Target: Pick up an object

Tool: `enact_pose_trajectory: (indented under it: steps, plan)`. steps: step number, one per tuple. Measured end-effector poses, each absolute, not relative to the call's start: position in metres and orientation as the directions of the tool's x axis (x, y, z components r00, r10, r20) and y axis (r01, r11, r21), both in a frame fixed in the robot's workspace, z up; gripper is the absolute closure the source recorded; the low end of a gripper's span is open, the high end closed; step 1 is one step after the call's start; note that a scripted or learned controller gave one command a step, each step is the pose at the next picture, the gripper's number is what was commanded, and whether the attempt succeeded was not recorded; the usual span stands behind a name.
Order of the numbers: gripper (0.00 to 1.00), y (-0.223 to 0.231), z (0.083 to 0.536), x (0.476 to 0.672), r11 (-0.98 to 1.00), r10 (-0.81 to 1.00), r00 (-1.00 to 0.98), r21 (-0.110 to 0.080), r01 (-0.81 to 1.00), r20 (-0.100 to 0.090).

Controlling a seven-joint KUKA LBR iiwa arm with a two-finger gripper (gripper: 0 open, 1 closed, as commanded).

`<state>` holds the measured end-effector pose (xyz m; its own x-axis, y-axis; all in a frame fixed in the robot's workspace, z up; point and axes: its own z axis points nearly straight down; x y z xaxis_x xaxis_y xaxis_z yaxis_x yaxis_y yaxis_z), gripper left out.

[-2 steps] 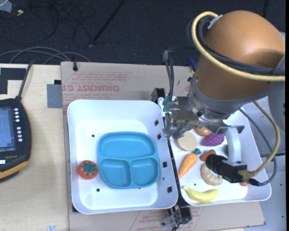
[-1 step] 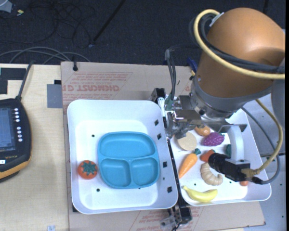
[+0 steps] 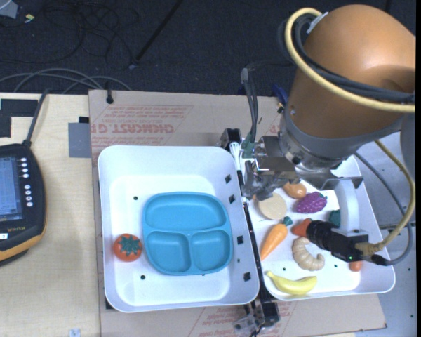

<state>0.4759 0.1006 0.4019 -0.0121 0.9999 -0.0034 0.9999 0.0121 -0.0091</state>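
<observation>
The arm's orange bulk hides much of the right bin; the tool sits at its ten o'clock corner, grip state impossible to tell. The carrot lies at the tool's six o'clock.

A robotics lab: a teach pendant lies on the bench, loose cables trail over dark floor, and white bins sit on taped cardboard
</observation>
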Motion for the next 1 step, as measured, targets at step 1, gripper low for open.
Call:
enact_pose_trajectory:
  steps: [1]
  plan:
    - [1.0,0.095,0.4595,0.4762,0.001,1.0,-0.001,0.003,1.0,0.001]
